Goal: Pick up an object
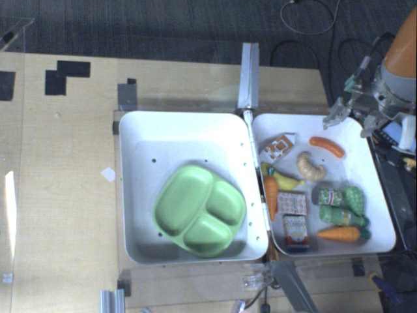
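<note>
My gripper [352, 119] hangs over the far right corner of the right bin [384, 237], fingers apart and nothing between them. Closest to it in that bin is a red sausage [326, 147], with a tan croissant-like piece [311, 167] just in front of it. Also in the bin are a small orange-and-white box [278, 147], a yellow banana [287, 181], a carrot [270, 197] along the left wall, a pink packet [291, 204], a red packet [295, 230], a green can [332, 197], broccoli [354, 199] and a second carrot [339, 234].
The left bin [137, 149] holds a green divided plate [200, 208] near its front. A metal post [249, 77] stands behind the wall between the two bins. Cables [313, 18] lie on the dark floor behind the bench.
</note>
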Controlling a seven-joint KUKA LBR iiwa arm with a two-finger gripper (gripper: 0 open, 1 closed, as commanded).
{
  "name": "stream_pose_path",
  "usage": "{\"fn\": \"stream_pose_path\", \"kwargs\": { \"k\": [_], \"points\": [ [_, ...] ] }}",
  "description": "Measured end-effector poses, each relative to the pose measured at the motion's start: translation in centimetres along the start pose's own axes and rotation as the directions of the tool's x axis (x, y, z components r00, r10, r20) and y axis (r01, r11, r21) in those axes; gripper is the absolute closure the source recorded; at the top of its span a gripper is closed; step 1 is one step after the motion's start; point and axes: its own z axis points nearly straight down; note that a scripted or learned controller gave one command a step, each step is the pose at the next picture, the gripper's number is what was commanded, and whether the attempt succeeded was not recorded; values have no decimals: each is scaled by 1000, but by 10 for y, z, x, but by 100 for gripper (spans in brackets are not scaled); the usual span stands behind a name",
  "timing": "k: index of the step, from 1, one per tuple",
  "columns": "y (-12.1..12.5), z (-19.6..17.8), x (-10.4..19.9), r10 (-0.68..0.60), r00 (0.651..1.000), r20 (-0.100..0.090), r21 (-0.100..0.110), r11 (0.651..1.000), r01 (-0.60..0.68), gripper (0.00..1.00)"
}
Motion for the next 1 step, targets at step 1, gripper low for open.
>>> {"fn": "stream_pose_path", "kwargs": {
  "k": [1],
  "points": [
    [-46,119,18,116,993,1,16,993,-116,0]
  ]
}}
